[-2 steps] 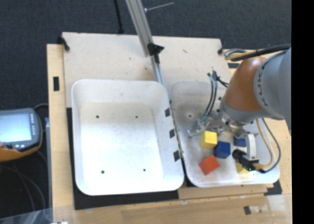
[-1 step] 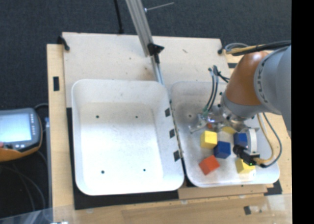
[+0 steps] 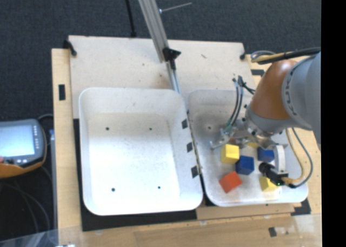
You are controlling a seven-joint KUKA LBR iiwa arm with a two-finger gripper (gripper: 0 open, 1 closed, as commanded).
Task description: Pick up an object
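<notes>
Blocks (image 3: 238, 166) crowded under arm (image 3: 281, 97)

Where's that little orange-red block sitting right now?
The small orange-red block lies in the right-hand shallow white bin, near its front edge. A dark blue cube sits just up and to its right, with a yellow cube beyond.

The arm (image 3: 284, 97) covers the far right part of the right bin (image 3: 208, 111), and its own body runs out of frame at the right. The hand (image 3: 243, 139) sits under the wrist, its tips too small to read. A second blue block (image 3: 265, 154) and a yellow block (image 3: 267, 184) are partly hidden by cables.
</notes>
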